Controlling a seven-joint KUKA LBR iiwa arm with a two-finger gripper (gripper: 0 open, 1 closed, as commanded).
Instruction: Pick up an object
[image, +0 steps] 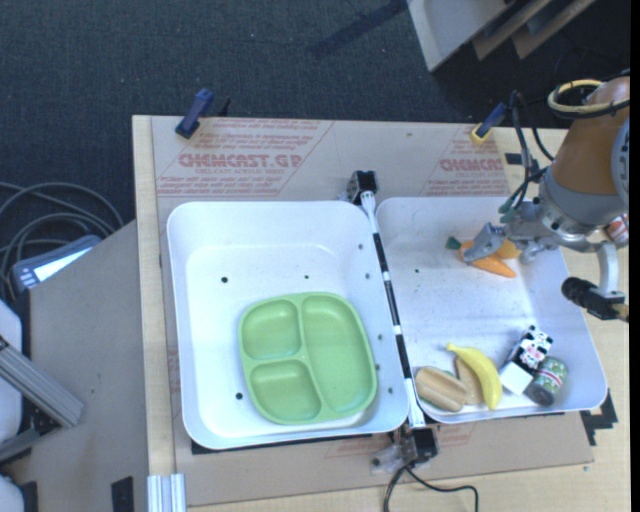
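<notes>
Reaching end effector (497, 243) low over carrot (492, 264)

**Greens, Yellows and Orange Stand Out Against White Bins**

We see two shallow white plastic bins (200, 300) on a tan bench board (300, 150) printed with red lettering. In the left one lies a pale green plastic divided plate (306, 356). In the right one we note a yellow toy banana (480, 372), a tan bread-roll toy (440, 389), a black-and-white cow-patterned small toy (534, 348) and a dark green-labelled small can (549, 379). An orange toy carrot (490, 263) shows a green tip. The grey robot arm (585, 190) wears an orange band. Blue clamps (193, 113) mark the board's far edge, above dark grey carpet (100, 60).
</notes>
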